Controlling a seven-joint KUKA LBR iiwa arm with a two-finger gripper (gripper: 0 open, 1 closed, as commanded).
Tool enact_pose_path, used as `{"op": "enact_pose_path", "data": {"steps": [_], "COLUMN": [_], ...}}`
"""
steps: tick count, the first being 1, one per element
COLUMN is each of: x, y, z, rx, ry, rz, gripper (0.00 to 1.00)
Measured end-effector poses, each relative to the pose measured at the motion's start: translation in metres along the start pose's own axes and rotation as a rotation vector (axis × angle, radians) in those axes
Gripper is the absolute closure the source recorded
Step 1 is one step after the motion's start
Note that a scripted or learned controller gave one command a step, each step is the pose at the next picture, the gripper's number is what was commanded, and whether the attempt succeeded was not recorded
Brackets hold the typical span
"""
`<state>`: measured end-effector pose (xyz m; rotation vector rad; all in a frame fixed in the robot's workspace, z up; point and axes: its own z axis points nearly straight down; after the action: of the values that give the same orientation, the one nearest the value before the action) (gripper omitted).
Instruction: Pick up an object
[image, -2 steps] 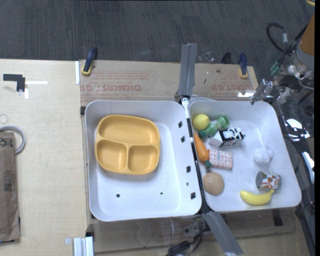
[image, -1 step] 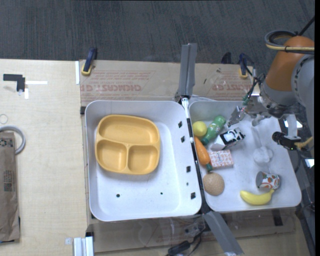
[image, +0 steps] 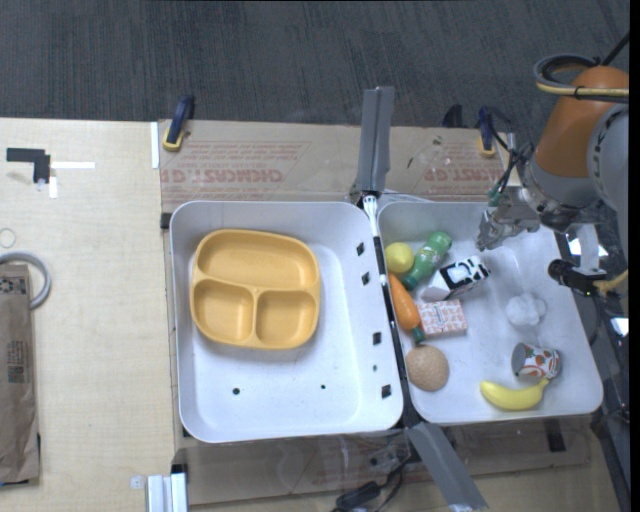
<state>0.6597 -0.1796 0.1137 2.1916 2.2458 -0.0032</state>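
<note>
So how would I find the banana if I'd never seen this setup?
Look at the right-hand white bin, the crowded one. Go to its near right corner: the banana lies there, just below a small patterned cup on its side. It is the only long, curved, all-yellow thing; the lemon is round.

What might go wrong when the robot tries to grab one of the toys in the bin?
The gripper hangs near the back of the right bin. Beside it, the lemon, green bottle, carrot and small pink box crowd together, so it might bump several and catch none. The banana and the round brown ball are curved and may slip away.
</note>
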Motion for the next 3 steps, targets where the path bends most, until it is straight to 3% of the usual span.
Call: {"op": "enact_pose_path", "data": {"steps": [1, 3], "x": [-0.042, -0.044], "y": [-0.002, -0.001], "z": [0.021, 0.001], "rx": [0.000, -0.004], "ry": [0.001, -0.004], "rz": [0.018, 0.015], "gripper": [1.00, 1.00]}}
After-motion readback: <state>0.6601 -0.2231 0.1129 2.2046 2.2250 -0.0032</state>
